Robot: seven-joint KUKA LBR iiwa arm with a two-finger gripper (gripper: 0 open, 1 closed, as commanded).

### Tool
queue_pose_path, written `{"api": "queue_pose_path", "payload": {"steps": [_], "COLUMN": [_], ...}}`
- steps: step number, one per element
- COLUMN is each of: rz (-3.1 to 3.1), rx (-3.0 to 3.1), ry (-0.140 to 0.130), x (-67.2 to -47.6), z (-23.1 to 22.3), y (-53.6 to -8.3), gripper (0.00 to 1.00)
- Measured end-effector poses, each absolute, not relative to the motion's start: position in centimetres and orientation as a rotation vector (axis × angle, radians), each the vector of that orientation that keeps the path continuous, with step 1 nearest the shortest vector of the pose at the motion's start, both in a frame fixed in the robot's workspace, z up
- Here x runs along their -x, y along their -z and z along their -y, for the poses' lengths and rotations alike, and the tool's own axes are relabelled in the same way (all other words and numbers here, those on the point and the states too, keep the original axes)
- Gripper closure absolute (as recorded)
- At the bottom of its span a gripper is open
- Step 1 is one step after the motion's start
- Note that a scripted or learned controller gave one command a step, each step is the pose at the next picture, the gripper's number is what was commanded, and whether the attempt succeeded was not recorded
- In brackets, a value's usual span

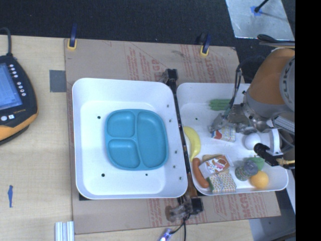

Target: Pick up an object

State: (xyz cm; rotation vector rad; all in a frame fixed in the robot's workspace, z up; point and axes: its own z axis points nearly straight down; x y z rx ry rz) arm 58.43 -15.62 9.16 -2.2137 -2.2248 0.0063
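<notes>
The bench carries a brown cardboard sheet held by two yellow clamps at its far edge, and on the sheet sit two shallow white bins side by side. The left bin holds a blue divided plate lying flat near its middle, its single long compartment towards the right bin.

The grey arm with its orange band reaches over the right bin from the right. Its gripper hangs low over the middle of that bin, just above a small red and white packet. The fingers are too dark and small to make out, so I cannot tell whether the claw is wide, narrow or closed on anything.

A yellow banana lies along the left wall of the right bin, long axis running from the far side to the near side. Nearer the front, a printed box lies flat with its long axis angled towards the near right corner, and an orange sausage lies touching its left side, running the same far-to-near way as the banana. A green object lies at the far side, long axis running left to right. A white ball, a dull grey-green lump and an orange ball sit towards the right front corner.

An orange-edged tablet rests at the bench's left edge.
</notes>
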Motion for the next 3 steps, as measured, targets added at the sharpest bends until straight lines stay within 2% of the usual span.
{"api": "queue_pose_path", "payload": {"steps": [1,2,3], "rz": [2.228,2.226,2.227], "rx": [2.21,2.214,2.211], "ry": [-0.01,-0.003,-0.007], "x": [-58.4,-58.7,-55.9], "z": [15.7,7.9,4.0], "y": [-10.2,-19.2,-21.5], "gripper": [1.0,1.0,1.0]}}
